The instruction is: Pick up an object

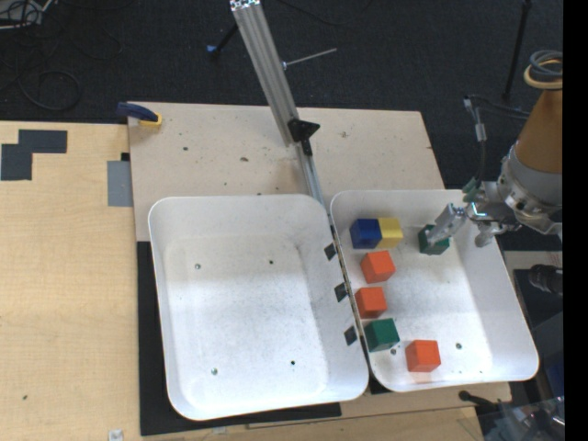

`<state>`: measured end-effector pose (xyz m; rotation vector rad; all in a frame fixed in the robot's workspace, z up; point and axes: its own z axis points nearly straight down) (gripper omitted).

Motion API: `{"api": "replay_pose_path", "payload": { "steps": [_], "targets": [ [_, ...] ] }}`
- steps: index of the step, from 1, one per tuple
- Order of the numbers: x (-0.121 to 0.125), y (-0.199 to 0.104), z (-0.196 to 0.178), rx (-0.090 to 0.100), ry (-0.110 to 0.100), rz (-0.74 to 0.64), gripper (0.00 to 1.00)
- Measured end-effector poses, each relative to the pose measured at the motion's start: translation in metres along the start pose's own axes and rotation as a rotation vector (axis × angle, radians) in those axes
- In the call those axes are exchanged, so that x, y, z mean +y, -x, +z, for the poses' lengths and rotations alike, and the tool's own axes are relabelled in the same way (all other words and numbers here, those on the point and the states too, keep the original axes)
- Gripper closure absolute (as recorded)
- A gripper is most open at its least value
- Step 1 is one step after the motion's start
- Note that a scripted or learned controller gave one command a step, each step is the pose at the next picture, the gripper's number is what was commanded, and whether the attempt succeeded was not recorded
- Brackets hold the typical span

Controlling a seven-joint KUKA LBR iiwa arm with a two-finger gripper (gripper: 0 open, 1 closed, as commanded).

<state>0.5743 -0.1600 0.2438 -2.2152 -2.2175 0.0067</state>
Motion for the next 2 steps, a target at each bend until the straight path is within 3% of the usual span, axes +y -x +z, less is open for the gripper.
{"api": "replay_pose_path", "payload": {
  "steps": [1, 2],
  "targets": [
    [0.001, 0.000, -0.003, -0.001, 0.005, 0.001, 0.00],
    [0.010, -0.001, 0.055, 0.000, 0.000, 0.000, 0.00]
  ]
}}
